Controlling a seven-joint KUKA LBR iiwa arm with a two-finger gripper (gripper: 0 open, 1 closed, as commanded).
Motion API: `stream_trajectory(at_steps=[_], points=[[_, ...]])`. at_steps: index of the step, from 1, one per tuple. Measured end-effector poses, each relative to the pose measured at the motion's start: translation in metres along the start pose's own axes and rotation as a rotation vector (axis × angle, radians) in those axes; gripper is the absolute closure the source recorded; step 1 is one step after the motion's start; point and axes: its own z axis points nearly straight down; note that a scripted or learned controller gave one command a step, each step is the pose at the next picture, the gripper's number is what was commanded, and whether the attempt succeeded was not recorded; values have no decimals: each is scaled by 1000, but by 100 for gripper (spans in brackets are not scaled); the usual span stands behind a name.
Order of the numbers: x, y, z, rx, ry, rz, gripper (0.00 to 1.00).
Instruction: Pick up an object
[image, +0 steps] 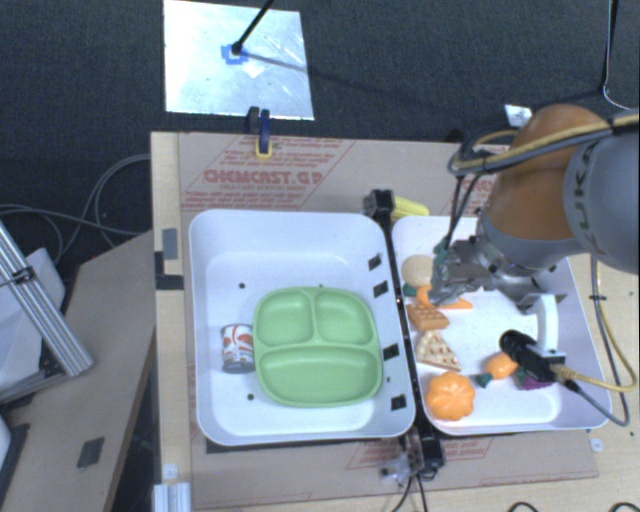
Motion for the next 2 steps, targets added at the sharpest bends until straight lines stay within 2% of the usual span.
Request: stream_trajectory(at_steps=[1, 2], points=[[0, 19, -5, -1, -2, 4, 100], [0, 9, 11, 2, -2, 8, 100]])
